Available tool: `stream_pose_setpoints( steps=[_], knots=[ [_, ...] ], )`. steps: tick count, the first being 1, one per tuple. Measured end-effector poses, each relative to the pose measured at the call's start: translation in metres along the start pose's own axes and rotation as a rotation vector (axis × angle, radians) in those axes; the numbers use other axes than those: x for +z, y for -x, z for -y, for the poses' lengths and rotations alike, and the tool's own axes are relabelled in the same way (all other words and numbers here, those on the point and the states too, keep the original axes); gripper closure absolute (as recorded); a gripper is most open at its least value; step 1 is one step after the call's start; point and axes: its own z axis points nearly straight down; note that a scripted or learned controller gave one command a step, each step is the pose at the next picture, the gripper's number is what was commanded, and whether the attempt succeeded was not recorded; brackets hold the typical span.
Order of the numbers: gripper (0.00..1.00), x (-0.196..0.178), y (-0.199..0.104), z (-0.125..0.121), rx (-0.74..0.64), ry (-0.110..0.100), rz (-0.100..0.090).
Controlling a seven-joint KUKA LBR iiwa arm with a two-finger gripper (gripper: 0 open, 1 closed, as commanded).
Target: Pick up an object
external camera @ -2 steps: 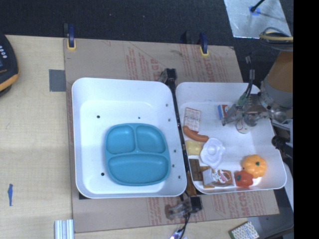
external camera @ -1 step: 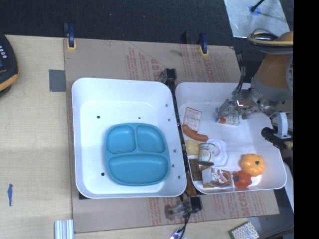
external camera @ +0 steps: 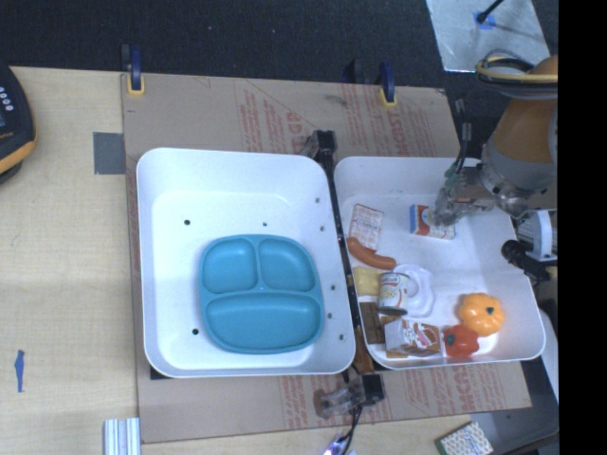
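Two shallow white bins sit side by side on the tabletop (external camera: 66,254). The left bin (external camera: 161,183) holds a blue divided plate (external camera: 261,294) lying flat near its middle. The right bin (external camera: 517,349) carries the clutter: a hot dog (external camera: 371,253) lies close to its left wall, with a small printed packet (external camera: 366,223) just beyond it on the far side. Nearer, a small can (external camera: 390,292) rests against a white cup (external camera: 415,285), and a brown-and-white wrapper (external camera: 414,339) lies along the near wall. An orange pumpkin (external camera: 479,313) sits in the near right corner, touching a red tomato-like thing (external camera: 461,342) just in front of it.

The arm reaches in from the right, and its end effector (external camera: 444,218) is low in the far part of the right bin, directly over a small blue-and-red card (external camera: 422,220). From here I cannot tell how wide the end effector stands, and the card looks to be lying on the bin floor, though the metal hides part of it.
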Motion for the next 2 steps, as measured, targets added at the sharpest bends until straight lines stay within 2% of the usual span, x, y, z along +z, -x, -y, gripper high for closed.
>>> stream_pose_setpoints(
  steps=[1, 2],
  knots=[
    [0.00, 0.000, 0.000, 0.000, -0.001, -0.001, 0.000],
    [0.00, 0.030, 0.004, -0.042, -0.002, 0.005, 0.000]
  ],
)
